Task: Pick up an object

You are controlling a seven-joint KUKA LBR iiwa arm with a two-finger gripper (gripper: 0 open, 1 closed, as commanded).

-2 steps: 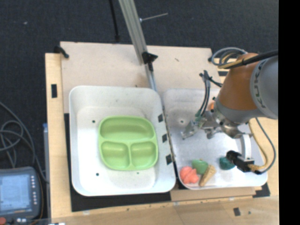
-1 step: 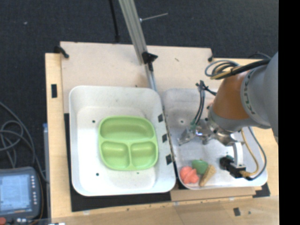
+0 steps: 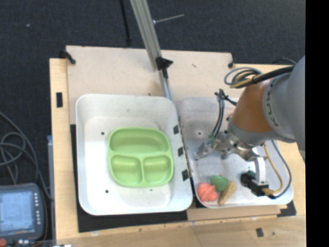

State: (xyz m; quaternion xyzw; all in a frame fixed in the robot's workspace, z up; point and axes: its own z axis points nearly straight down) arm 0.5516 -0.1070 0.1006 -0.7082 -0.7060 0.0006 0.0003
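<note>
Three small items, pink lump (image 3: 207,191), green piece (image 3: 220,181), tan stick (image 3: 227,192)

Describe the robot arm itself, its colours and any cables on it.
The arm is grey with a wide orange band above the wrist. Black and yellow cables loop beside the band, and more run down past the metal gripper area.
</note>
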